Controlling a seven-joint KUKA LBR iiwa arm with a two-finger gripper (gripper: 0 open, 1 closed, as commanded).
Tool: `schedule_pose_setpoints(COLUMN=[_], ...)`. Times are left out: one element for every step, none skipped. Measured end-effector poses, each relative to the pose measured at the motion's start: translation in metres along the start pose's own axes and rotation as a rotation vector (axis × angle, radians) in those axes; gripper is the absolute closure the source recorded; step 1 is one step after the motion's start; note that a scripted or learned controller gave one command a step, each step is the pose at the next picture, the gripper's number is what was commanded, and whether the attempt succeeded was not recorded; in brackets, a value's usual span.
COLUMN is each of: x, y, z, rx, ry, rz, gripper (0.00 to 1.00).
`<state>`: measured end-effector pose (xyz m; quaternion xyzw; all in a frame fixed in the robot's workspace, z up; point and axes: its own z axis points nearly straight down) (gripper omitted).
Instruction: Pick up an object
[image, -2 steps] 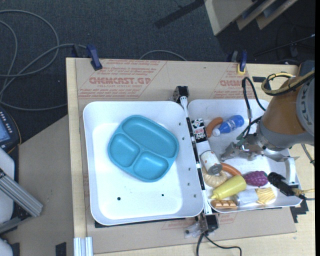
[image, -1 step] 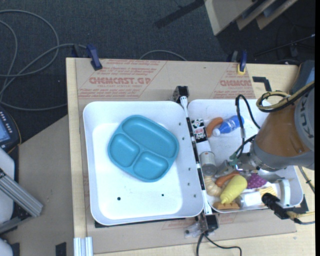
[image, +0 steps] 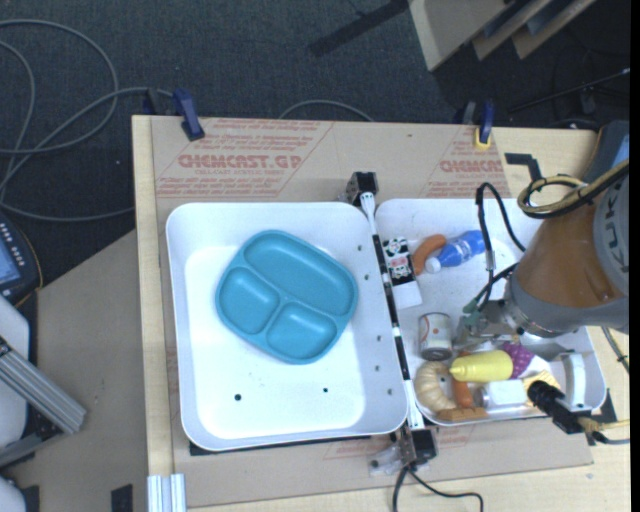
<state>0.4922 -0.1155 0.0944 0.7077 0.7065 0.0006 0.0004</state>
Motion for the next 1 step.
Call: schedule_pose_setpoints(x=[-0.0811], y=[0.0756], z=[-0.0726], rx=[-0.013], ry=[-0.010], rz=[0.001], gripper=[1.00])
